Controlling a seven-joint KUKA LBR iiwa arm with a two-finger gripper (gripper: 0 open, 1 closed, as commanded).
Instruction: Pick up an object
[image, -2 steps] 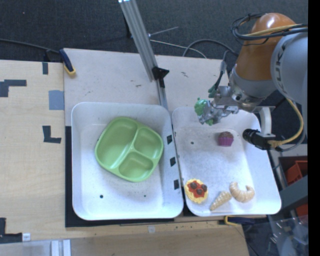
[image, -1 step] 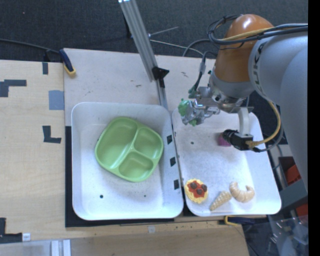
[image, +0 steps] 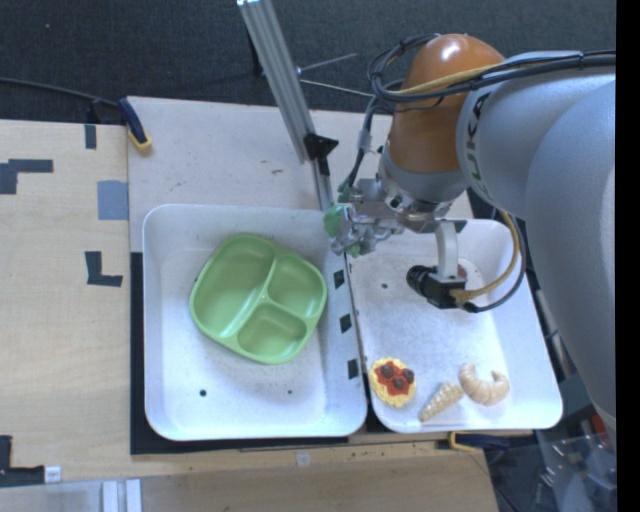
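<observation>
Hanging over the far end of the divide between the 2 bins, the gripper (image: 347, 236) sat low above the rims; whether it was apart or together could not be told at this angle, and nothing was seen held in it. Arm (image: 540, 150) entered from the right, grey, with its orange band (image: 440, 95) above the wrist. A black fitting (image: 437, 285) with yellowish cable hung below the wrist over the right bin's far half.

Left bin (image: 165, 330): 1 green divided plate (image: 260, 297), 3 compartments, lying slightly tilted toward the bin's far-right part, its right edge close to the divide.

Right bin (image: 520, 340): 3 small items, all along the near edge. A round yellow tart with dark red berries (image: 393, 382) lay at the near-left corner, just beside the divide. A pale cone-shaped piece (image: 440, 401) lay to its right, and a croissant (image: 484, 384) just beside the cone, nearly touching it. All 3 were well apart from the gripper.

Counter (image: 60, 300): pale wood with a few dark tape marks on the left side. A metal post (image: 285, 90) rose slantwise from behind the bins.
</observation>
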